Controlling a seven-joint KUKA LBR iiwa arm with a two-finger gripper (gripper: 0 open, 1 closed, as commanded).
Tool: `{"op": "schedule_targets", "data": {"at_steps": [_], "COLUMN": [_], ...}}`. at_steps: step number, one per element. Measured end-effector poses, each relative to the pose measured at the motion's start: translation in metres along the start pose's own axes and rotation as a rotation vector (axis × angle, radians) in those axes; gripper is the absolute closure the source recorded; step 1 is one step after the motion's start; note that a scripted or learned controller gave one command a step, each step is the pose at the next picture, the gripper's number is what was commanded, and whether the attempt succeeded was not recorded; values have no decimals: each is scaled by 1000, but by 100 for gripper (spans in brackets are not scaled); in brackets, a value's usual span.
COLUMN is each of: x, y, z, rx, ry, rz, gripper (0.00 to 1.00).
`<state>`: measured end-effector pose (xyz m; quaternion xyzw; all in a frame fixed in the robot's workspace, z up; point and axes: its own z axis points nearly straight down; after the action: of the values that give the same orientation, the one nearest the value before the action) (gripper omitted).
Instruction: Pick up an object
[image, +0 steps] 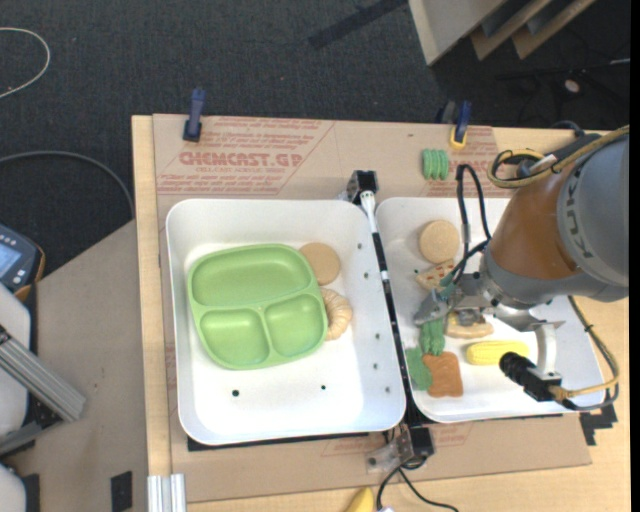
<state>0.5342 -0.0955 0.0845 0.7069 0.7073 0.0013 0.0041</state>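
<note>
- Camera view looked down at a slant on the bench (250, 160), and two shallow white bins sat side by side on it: the left bin (290, 405) and the right bin (400, 225).
- One green divided tray (257, 303) with three compartments lay in the left bin, and one tan round disc (322, 261) peeked out at its upper right edge, with one pale ring-shaped piece (341, 313) tucked just beside its right edge.
- Right bin, counted: one tan round cookie (439, 240) near the top, one yellow corn-like piece (488, 352), one orange chunk (445, 375) touching a green piece (421, 372) at the front, plus small mixed bits by the wrist, too cluttered to count.
- One green ridged item (435, 164) rested outside the bins on the bench.
- Pincer (447, 304) was down in the right bin among those small bits; how wide it stood, and whether anything sat between its tips, could not be told.
- One grey arm (590, 225) with its orange band reached in from the right.
</note>
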Motion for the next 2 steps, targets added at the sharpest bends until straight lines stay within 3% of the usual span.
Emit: {"op": "schedule_targets", "data": {"at_steps": [1,2], "x": [0,1], "y": [0,1], "z": [-13,-23], "rx": [-4,-7], "ry": [1,0], "rz": [2,2], "gripper": [100,100]}}
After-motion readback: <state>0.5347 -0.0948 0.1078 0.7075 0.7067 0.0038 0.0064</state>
